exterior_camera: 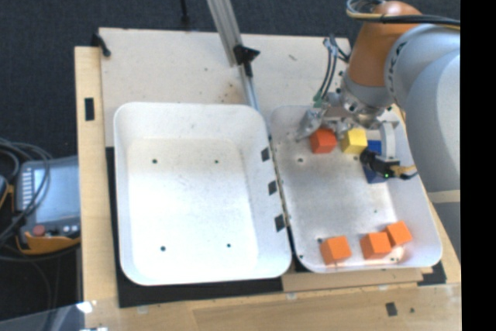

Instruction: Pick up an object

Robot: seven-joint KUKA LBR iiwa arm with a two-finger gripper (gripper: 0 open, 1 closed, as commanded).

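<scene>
— Claw (335,120)?
— Mine hangs low at the right bin's (341,198) far end; its grip I cannot tell.
— Blocks?
— Three orange cubes (336,249) near the front rim; farther back, an orange block (323,141) and a yellow one (356,139) just under my wrist.

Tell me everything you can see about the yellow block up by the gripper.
The yellow block is a small, plain cube-like piece, matte, with no markings visible. It sits near the far end of the right bin, just under the gripper. An orange block lies right beside it on its left, and something blue shows on its right. Whether the gripper touches it is unclear.
</scene>
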